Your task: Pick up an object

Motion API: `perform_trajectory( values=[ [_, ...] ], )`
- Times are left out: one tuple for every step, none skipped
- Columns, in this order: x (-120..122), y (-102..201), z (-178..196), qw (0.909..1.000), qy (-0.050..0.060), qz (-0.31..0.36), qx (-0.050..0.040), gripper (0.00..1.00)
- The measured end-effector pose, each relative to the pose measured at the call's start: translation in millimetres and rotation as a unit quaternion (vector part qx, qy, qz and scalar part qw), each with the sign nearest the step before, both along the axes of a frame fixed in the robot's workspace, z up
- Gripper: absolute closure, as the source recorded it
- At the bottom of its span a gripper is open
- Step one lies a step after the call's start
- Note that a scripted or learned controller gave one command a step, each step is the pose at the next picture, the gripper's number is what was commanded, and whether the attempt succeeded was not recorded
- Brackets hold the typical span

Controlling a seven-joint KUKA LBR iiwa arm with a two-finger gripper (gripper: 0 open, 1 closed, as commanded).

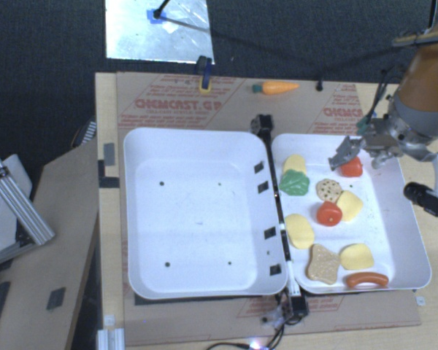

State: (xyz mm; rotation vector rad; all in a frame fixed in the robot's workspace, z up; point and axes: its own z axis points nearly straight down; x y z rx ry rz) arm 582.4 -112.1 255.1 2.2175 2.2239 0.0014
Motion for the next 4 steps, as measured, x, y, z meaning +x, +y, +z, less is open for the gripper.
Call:
perform_trajectory(
  values=[
    [21, -97, -93, 1.0000, 0.000, -0.003, -0.0013, 0.00],
    [91, -44, -164, 1.0000, -0.007, 0.002, -0.0038, 0.00],
    [87, 24, -170, 1.0000, 0.000, 0.003, 0.0005, 0.00],
    [88, 20, -158, 1.0000, -0.002, 0.002, 0.0001, 1.00]
  ],
)
